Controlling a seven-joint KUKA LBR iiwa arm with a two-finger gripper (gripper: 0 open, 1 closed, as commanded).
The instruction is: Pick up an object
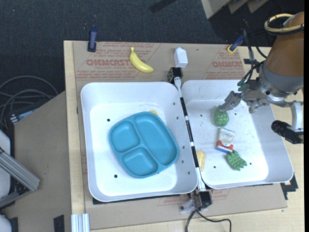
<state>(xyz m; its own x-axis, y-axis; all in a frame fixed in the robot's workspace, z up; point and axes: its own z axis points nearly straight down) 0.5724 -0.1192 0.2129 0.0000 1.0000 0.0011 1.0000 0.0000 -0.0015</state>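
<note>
My gripper point(243, 104) hangs over the back of the right bin point(270, 173), its two fingers spread open with nothing between them. Its left fingertip point(231, 103) is just above and to the right of a small round green toy point(221, 117). Below that lies a small red, white and blue box point(225, 140). A flat leafy green toy point(236, 160) rests nearer the front of the bin. A small yellow piece point(200, 159) lies at the bin's left wall.
The left bin point(96, 178) holds a blue divided plate point(143, 144). On the bench behind the bins lie a yellow banana point(140, 62) and a white block point(180, 57). The arm's orange band point(288, 52) rises at the right.
</note>
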